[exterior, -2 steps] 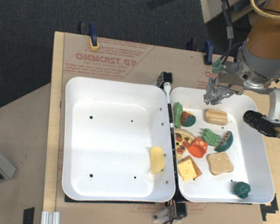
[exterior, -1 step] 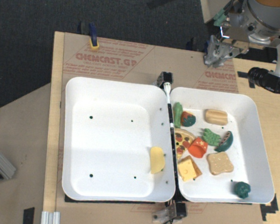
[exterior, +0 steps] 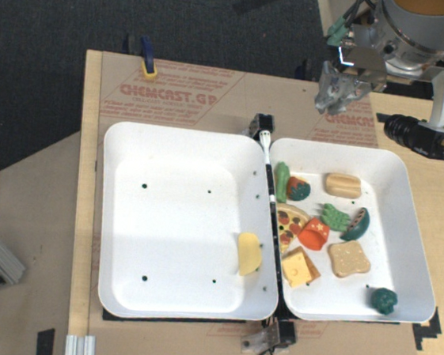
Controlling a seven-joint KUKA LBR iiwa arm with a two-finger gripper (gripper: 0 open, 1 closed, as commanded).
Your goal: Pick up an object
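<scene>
My gripper (exterior: 338, 98) hangs high above the back edge of the right bin (exterior: 414, 234), with nothing visible between its fingers. In that bin lie a bread roll (exterior: 342, 185), a toast slice (exterior: 349, 260), a pizza slice (exterior: 288, 222), a red pepper (exterior: 313, 234), an orange cheese wedge (exterior: 298, 267), a green pepper (exterior: 334, 216), a dark green slice (exterior: 358, 223), a cucumber (exterior: 281, 180) with a red-green piece (exterior: 298, 189), and a broccoli floret (exterior: 384, 300). A yellow piece (exterior: 249, 254) lies in the left bin (exterior: 121, 225) near its right wall.
The two bins stand side by side on a cardboard sheet (exterior: 208, 91). A black clamp (exterior: 261, 125) sits at the back of the divide, another clamp (exterior: 277, 333) at the front. A yellow-blue clip (exterior: 148, 59) is at the cardboard's back edge.
</scene>
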